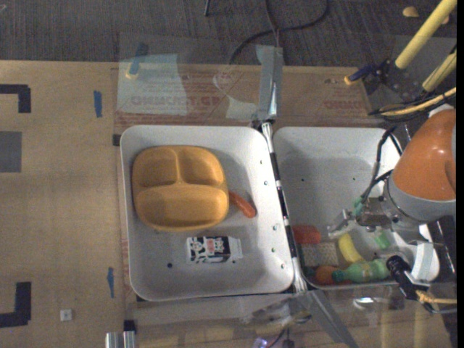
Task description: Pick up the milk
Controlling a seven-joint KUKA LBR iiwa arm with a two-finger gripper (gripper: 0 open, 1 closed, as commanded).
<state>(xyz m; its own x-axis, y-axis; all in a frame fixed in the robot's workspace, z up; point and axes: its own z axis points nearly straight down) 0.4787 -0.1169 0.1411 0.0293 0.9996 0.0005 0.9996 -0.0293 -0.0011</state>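
The milk (212, 249) is a small white carton with black and red print. It lies flat near the front of the left bin (145, 278), just below an orange divided plate. My gripper (346, 225) hangs low in the right bin (319, 158), on the far side of the divider from the milk, over a cluster of toy food. Nothing visible is held in it. The grey arm with its orange band (428, 167) comes in from the right.
The orange divided plate (179, 187) fills the back of the left bin, with an orange sausage-like piece (243, 205) at its right edge. In the right bin's front lie a red piece (307, 234), a yellow banana (349, 249), a green bottle (364, 270) and an orange piece (324, 273).
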